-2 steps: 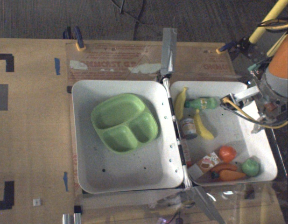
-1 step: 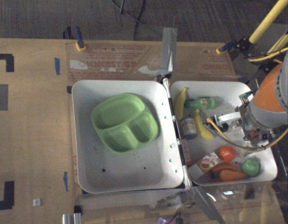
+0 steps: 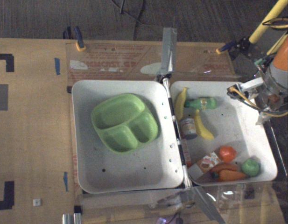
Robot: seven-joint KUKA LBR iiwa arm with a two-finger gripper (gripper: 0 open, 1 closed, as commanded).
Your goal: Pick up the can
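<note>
The small can (image 3: 188, 128) looked rigid, light and slick, best pinched across its round sides; the gripper (image 3: 264, 107) was too blurred to tell its state.

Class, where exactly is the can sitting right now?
The can stands in the right bin, near its left wall, between two bananas and below a green bottle.

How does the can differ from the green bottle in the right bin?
The can is short and stubby with a dark body and a pale label; the green bottle is longer, slimmer and green with a yellowish label. The can sits between the two bananas, against the bin's left wall; the green bottle lies on its side farther back, its end touching the upper banana. Both rest in the right bin.
</note>
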